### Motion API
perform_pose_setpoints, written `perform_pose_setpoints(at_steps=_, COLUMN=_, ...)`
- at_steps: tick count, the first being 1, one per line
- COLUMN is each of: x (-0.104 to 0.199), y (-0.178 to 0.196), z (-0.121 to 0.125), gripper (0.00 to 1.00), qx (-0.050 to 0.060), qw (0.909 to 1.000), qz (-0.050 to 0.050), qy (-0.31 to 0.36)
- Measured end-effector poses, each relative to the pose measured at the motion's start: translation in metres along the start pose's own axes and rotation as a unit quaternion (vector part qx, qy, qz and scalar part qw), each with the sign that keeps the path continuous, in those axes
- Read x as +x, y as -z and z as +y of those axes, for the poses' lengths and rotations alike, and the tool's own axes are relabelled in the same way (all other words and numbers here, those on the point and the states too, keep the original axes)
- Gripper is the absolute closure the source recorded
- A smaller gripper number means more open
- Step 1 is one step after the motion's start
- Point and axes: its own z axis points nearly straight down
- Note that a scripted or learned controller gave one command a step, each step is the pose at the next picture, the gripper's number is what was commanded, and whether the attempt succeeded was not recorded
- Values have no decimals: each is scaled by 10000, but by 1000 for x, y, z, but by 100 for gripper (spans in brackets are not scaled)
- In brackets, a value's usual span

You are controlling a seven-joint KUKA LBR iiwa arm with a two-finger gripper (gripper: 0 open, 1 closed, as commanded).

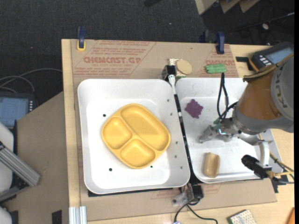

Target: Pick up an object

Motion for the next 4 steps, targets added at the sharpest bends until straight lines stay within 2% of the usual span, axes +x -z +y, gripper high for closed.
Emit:
perform_pose_setpoints(at_steps=1, x=2, y=1, z=46, gripper=0, qx=-31, qw=10000, qz=-40, qy=-37)
perform_pose_setpoints(at_steps=2, x=11, y=1, z=105, gripper=0, qx=-34, qw=10000, qz=-39, qy=-38)
perform_pose_setpoints(at_steps=3, x=15, y=1, z=150, gripper=0, qx=-36, qw=10000, qz=-42, qy=-44)
perform_pose_setpoints(at_steps=4, x=-39, y=19, z=78, gripper=0, qx=11, qw=10000, qz=-32, qy=-86)
